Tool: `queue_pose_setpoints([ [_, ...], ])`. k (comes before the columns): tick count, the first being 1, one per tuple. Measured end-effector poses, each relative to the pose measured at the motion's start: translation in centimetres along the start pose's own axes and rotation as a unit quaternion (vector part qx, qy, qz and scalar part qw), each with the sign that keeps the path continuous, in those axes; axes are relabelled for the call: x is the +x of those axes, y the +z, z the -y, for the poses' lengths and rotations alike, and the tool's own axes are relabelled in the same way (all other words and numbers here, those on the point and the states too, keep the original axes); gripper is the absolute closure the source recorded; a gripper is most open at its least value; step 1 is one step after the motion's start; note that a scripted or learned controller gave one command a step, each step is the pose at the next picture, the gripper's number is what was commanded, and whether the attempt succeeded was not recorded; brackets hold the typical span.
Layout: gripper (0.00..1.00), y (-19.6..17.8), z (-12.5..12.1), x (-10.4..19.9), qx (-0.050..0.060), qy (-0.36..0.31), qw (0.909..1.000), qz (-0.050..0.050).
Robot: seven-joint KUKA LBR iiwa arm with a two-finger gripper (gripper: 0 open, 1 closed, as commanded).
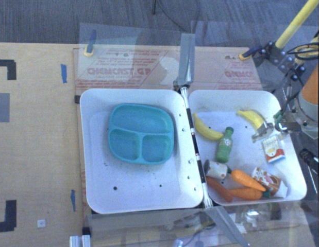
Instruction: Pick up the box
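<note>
Pale wooden bench (pixel 35 153) carries two shallow white bins side by side, with blue tape marks on the bare wood to the left. Nearest the camera, along the near edge of the right bin (pixel 290 192), lie two orange carrots (pixel 247 181), one just behind the other, with a crumpled red and white snack packet (pixel 267 180) touching their right end. A small white cup or tub (pixel 217 169) sits by the carrots' left end. Further in, a green bottle (pixel 224 144) stands or leans near the middle of that bin, and a small white box (pixel 273 149) with red print lies toward the right wall, apart from the bottle. The left bin (pixel 92 189) holds a teal divided plate (pixel 141 134), resting flat near its centre. Beyond the bottle, one yellow banana (pixel 206 128) lies by the divider and a second, shorter banana (pixel 252 118) lies toward the far right corner. The gripper (pixel 267 131) hangs just above the box's far end, between it and the short banana; whether its fingers are spread or closed cannot be told, and nothing is seen held between them. Farthest back, clear plastic sheeting (pixel 128 60) covers the bench.
</note>
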State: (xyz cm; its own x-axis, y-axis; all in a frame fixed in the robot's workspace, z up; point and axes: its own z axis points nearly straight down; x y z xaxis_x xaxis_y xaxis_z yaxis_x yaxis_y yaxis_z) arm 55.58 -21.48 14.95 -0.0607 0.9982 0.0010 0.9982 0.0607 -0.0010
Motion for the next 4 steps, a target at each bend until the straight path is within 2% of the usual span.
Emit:
queue_pose_setpoints([
  [1, 0.00, 1.7, -1.9, 0.5, -0.001, 0.041, 0.9992, -0.001],
  [2, 1.00, 0.8, -1.9, 0.2, -0.002, 0.042, 0.9991, 0.000],
  [3, 1.00, -2.2, -3.9, 0.1, -0.002, -0.044, 0.9990, 0.001],
  [4, 0.00, -2.1, -3.9, 0.1, -0.001, -0.044, 0.9990, 0.001],
])
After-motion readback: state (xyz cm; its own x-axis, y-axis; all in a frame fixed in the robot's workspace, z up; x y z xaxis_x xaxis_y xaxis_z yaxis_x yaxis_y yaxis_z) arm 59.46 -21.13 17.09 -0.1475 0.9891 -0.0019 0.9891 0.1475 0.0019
